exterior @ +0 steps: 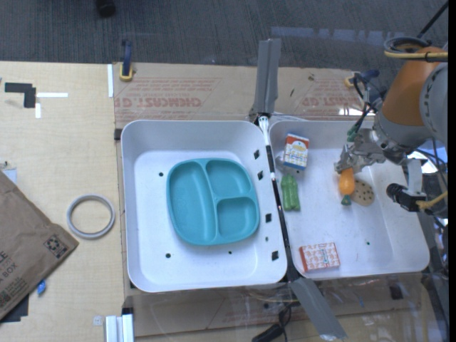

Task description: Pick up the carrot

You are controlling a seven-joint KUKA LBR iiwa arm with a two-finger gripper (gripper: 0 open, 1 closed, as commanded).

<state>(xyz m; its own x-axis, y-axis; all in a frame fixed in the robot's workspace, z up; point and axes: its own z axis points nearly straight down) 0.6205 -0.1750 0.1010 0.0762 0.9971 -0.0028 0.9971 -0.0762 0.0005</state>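
Far left on the bench (pixel 57 141): brown cardboard piece (pixel 25 251) at the near edge, roll of tape (pixel 91 215) lying flat just right of it, black L-shaped mark (pixel 21 91) toward the far side.

Left bin (pixel 135 212): teal divided plate (pixel 212 201) with three compartments, sat roughly mid-bin, nothing in the compartments.

Right bin (pixel 399 248), left to right:
- green long item (pixel 290 192), looks like a bean pod or similar, hard to tell, lying along the left wall.
- small carton (pixel 296 152) with orange and blue print, just far of the green item, upright or slightly tilted.
- red-and-white flat box (pixel 318 256) near the bin's near edge, well apart from the rest.
- carrot (pixel 346 185), orange with a green tip at its near end, mid-bin toward the far right, touching or just beside a round tan cookie-like disc (pixel 364 192) on its right.

Gripper (pixel 354 161) directly over the carrot's far end, reaching in from the right under the orange wrist band. Finger spacing too small and cluttered to read; cannot tell apart or together, nor whether clamped on the carrot. Carrot appears resting on the bin floor.
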